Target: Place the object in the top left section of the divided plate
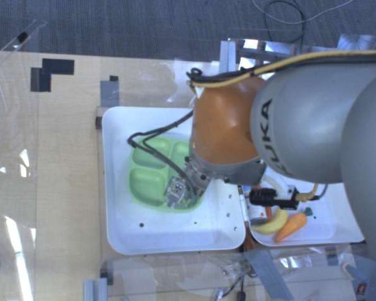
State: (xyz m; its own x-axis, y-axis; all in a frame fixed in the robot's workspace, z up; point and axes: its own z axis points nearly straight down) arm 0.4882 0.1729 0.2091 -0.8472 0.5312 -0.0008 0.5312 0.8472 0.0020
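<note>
**Arm Low Over the Green Plate, Object Not Made Out**

The pale wood-grain surface (pixel 56 187) carries two shallow white bins. The grey arm (pixel 319 124), smooth and rounded with an orange band (pixel 222 127), reaches in from the right and covers much of the scene. The left bin (pixel 169 237) is glossy plastic with rounded corners and small dark dots on its floor. The right bin (pixel 319 234) is mostly hidden by the arm.

In the left bin lies the divided plate (pixel 147 174), light green, matte, moulded into soft-edged sections. Its upper left section sits near the black cable (pixel 153 137) that loops across it. The gripper (pixel 178 192), a small metallic block, hangs over the plate's lower right edge. Whether it is open or closed, and whether anything sits between its fingers, cannot be told from this angle.

In the right bin a yellow banana (pixel 271 223) and an orange carrot (pixel 291 226) lie touching each other, both smooth toy-like shapes. Which object the task means is unclear.

The risks, as a judgement: if the gripper carries something, releasing here would drop it in the wrong section, since the target lies farther up and left. The curved section walls could let a rounded object roll. The trailing cable might drag over the light plate and shift it.
</note>
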